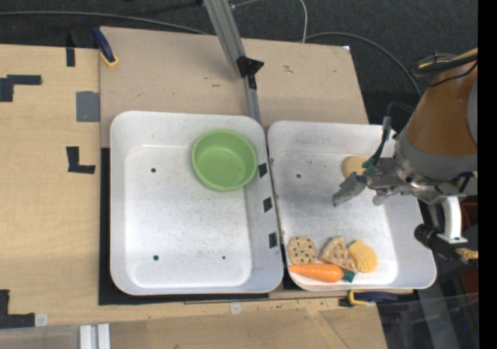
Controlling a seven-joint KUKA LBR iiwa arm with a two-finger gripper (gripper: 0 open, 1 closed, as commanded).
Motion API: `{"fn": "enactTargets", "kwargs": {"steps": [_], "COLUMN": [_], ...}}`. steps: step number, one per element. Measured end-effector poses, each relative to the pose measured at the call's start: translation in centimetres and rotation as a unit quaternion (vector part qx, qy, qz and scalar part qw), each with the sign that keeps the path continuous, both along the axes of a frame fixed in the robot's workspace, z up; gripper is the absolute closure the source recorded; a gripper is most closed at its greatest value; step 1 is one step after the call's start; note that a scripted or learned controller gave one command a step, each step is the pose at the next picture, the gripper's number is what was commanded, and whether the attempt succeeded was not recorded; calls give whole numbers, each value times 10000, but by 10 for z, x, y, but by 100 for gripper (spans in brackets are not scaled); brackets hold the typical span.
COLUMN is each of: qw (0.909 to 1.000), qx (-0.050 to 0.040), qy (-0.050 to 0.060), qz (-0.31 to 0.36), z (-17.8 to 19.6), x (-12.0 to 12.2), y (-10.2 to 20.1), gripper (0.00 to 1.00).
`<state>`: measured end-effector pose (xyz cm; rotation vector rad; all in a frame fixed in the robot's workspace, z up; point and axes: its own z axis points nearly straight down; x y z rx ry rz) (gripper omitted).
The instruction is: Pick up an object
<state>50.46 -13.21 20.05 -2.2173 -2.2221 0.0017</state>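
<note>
gripper fingers spread, holding nothing, above right bin

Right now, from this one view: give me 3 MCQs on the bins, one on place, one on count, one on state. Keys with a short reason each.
1. Where is the green bowl?
A. Left bin, upper right part
B. Right bin, lower edge
C. On the bench outside both bins

2. How many food items lie grouped along the lower edge of the right bin?
A. One
B. Two
C. Four

3. How does the green bowl stand?
A. Upright, opening facing up
B. Flipped upside down
C. Tipped on its side

Key:
1. A: the bowl sits in the left bin, near the wall shared with the right one.
2. C: a cookie, a carrot, a pizza slice and a yellow corn-like piece lie together there.
3. A: its round rim and hollow inside face the camera.
</note>
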Motion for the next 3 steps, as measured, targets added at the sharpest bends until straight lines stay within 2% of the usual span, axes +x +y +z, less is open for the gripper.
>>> {"fn": "enactTargets", "kwargs": {"steps": [1, 2, 3], "qw": [10000, 10000, 10000], "qx": [-1, -2, -9], "qy": [-1, 23, -4], "qz": [-1, -7, -4], "z": [0, -50, -111], "x": [0, 2, 4], "y": [0, -8, -4], "gripper": [0, 0, 0]}}
